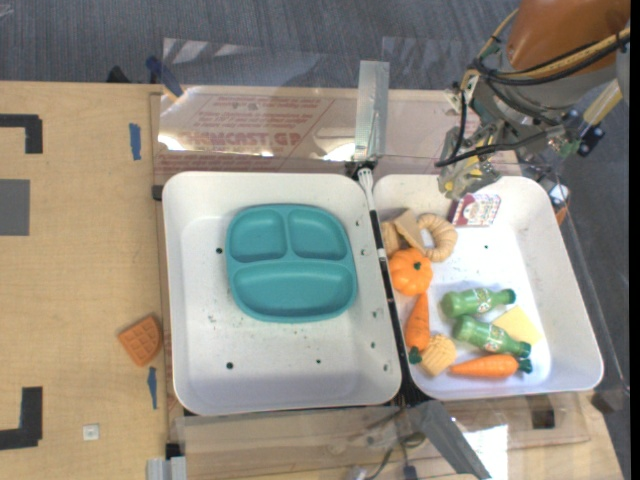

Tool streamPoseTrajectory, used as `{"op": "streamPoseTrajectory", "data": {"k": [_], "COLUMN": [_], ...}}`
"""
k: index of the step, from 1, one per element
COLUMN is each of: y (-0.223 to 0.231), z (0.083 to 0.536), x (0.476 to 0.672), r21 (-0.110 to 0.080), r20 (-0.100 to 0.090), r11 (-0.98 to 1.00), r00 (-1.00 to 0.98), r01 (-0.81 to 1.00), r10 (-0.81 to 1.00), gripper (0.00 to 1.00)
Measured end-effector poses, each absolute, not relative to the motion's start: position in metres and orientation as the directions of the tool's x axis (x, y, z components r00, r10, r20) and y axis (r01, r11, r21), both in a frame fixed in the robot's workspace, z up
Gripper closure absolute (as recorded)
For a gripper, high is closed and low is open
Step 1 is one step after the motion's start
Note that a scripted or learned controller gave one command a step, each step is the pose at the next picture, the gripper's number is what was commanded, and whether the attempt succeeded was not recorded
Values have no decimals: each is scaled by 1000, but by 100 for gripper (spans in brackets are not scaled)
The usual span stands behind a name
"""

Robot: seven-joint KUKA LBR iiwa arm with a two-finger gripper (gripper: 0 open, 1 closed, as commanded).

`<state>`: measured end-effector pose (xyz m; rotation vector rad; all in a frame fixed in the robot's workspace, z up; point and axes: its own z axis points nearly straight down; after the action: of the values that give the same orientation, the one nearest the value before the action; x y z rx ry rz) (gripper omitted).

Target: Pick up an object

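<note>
The gripper (470, 176) hangs over the right bin's (575, 298) far edge, just above a small carton (477, 209), seemingly lining up a grasp; whether its jaws are apart I cannot tell.

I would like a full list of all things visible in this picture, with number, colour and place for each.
Plate: 1, teal, three compartments, in left bin.
Pretzel: 1, tan, right bin, near divider.
Pumpkin: 1, orange, right bin.
Carrots: 2, orange, right bin, lower part.
Bottles: 2, green, right bin.
Cheese: 1, yellow, by the bottles.
Corn: 1, yellow, between the carrots.
Carton: 1, white and maroon, right bin top.
Waffle: 1, orange, on bench left of bins.
Arm: 1, orange and grey, top right.
Claw: 1, above the carton.
</note>
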<state>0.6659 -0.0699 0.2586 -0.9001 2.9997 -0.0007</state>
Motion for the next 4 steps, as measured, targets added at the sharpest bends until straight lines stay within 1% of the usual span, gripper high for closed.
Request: {"op": "streamPoseTrajectory", "data": {"k": [1,2,3,4], "y": [-4,-40,-7,-13], "z": [253,296,277,308], "x": [668,669,668,669], "r21": [2,-4,5,-3], "r20": [-4,-8,-2,-9], "r11": [805,717,716,744], "r00": [-805,-717,-716,-744], "r01": [-594,-697,-698,-668], "r10": [-594,-697,-698,-668], "gripper": [100,100,100,100]}}
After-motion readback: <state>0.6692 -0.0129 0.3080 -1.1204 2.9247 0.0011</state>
